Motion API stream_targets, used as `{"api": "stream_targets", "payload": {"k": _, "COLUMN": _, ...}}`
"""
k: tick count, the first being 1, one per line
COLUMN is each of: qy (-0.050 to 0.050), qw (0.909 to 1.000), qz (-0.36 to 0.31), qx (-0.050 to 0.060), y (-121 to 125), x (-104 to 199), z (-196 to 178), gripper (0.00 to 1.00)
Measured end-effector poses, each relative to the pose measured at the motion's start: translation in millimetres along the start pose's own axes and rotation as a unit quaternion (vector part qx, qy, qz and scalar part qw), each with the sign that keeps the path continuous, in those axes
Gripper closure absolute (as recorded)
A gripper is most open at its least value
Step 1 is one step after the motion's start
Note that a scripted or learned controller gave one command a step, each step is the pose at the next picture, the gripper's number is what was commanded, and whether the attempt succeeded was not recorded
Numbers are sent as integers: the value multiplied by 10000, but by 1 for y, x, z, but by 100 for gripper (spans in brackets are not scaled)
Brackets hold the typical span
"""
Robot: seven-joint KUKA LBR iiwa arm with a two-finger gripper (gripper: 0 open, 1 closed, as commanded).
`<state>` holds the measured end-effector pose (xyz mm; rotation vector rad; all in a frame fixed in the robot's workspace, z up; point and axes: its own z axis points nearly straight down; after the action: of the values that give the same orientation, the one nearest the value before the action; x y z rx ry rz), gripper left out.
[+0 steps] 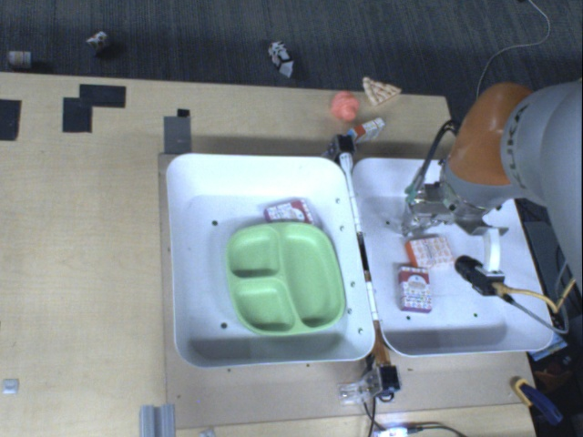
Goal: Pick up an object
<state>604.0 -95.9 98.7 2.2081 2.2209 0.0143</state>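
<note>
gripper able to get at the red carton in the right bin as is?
Probably yes. The red carton lies flat on the right bin's floor with nothing on top, just below the gripper; only the paler packet sits close beside it.

Pale wooden bench, dark carpet floor

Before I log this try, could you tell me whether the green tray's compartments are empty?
Empty: the green tray in the left bin shows bare green in every compartment.

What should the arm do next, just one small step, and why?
Probably lower straight down a little. The gripper hangs in the right bin just above a small pale packet, with a red carton lying beside it, so the packet seems the nearest thing to grasp.
</note>
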Motion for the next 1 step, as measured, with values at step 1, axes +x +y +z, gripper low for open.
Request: {"api": "stream_targets", "payload": {"k": 1, "qy": 0, "qw": 10000, "qz": 0, "qx": 2, "y": 0, "x": 0, "z": 0, "gripper": 0}}
